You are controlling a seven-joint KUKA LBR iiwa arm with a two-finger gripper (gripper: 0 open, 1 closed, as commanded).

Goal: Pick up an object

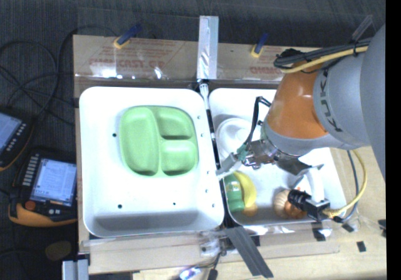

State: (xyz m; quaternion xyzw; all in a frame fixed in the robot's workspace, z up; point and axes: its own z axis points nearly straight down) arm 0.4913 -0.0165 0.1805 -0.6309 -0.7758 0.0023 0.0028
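Two white bins sit side by side on the bench (369, 235). The left bin (94, 147) holds a green tray (156, 140). The tray lies flat near the middle and has three hollow parts.

My arm (341, 103) comes in from the right and hangs over the right bin (235, 100). It hides much of that bin. My orange band (297, 109) is over the back half of it.

My gripper (241, 158) is down low in the right bin, close to the wall next to the left bin. It looks small and dark here, so I can't make out if it is spread wide or pinched closed. I can't say that it has hold of anything.

Three things lie in the right bin. A green and yellow toy (240, 191) lies in the front corner on the left bin's side, just in front of my gripper. I can't tell if the two touch. A white cup (230, 129) sits just behind my gripper, and my arm hides part of it. A brown thing (285, 202), round in shape, lies by the front wall, a little apart from the toy.

At the back of the bench I see two clips, one (128, 34) behind the left bin and one (259, 47) behind the right bin. A screen (53, 178) lies on the dark floor to the left of the bench.
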